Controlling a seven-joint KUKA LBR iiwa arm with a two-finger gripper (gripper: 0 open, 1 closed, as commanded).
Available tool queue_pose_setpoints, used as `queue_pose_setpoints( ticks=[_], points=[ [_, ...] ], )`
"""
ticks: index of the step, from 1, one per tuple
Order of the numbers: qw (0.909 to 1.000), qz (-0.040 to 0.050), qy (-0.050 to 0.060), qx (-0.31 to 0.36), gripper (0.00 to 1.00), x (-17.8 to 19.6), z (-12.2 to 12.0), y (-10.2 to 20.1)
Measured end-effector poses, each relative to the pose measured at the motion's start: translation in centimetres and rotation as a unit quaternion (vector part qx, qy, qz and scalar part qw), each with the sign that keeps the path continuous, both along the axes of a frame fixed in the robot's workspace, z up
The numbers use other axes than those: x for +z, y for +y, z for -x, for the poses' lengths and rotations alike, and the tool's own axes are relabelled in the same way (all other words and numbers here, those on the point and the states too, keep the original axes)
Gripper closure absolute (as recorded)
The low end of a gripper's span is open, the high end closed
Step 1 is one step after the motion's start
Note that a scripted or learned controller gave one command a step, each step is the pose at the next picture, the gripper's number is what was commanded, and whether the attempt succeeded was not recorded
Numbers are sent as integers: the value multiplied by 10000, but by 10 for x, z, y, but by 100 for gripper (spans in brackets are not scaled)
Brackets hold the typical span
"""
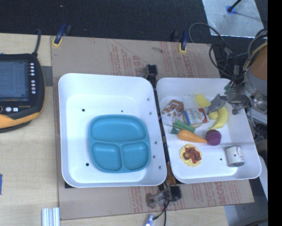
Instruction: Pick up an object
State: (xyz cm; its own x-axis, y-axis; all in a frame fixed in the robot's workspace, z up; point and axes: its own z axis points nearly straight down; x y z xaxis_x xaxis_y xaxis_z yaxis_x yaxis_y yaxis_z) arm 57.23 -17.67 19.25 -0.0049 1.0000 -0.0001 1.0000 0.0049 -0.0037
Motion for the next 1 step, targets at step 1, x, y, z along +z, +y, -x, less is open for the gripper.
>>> queue_pose_setpoints(
  ticks=[1],
  points=[
    [10000,4,9,2,0,-102,20,-28]
  ],
)
